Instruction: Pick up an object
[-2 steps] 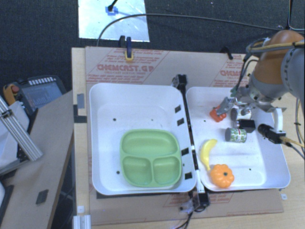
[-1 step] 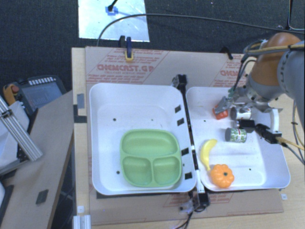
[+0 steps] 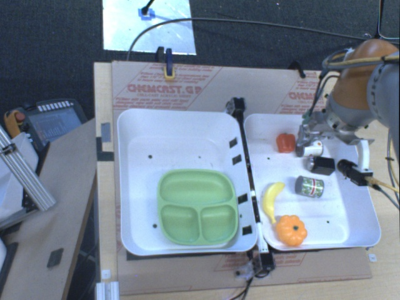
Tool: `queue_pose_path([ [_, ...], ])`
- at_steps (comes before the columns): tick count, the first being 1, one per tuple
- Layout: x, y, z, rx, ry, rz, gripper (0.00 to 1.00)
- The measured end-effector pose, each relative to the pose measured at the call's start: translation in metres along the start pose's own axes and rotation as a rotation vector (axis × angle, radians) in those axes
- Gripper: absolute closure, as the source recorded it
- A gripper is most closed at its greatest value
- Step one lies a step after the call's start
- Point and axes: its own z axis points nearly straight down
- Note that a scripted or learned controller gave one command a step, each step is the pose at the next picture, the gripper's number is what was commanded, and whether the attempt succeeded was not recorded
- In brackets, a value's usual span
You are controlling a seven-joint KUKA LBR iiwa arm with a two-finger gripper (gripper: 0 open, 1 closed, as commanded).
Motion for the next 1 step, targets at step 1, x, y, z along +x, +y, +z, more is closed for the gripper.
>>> queue_pose_path([
  [1,-0.0011,0.0130,-0.0598,0.020,0.010,-0.004,1.00],
])
